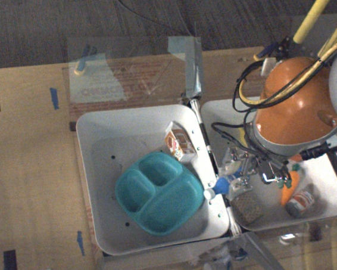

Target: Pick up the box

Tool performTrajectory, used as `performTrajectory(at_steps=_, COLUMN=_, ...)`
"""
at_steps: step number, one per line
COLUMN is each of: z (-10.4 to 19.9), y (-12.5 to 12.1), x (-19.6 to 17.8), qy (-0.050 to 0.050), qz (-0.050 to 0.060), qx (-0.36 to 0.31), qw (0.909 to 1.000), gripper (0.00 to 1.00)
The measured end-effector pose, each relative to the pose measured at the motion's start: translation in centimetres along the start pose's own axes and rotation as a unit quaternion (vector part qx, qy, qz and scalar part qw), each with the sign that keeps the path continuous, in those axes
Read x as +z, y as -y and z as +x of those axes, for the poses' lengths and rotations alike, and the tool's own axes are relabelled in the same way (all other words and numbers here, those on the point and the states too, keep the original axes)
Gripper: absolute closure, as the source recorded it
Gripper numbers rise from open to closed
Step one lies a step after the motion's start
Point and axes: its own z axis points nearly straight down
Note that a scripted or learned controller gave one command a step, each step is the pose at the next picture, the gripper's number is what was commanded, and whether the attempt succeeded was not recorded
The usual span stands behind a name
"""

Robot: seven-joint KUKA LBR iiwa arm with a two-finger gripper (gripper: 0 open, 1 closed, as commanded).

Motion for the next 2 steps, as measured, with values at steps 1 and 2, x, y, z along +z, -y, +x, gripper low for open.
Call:
performTrajectory(at_steps=1, z=-3.5, y=6.5, x=-2.3, qy=-0.005, qz=0.004, qx=0.118, qw=0.9930, gripper=1.00)
performTrajectory(at_steps=2, z=-0.1, y=13.0, x=11.4, qy=-0.001, qz=0.006, qx=-0.042, qw=0.9991, gripper=1.00)
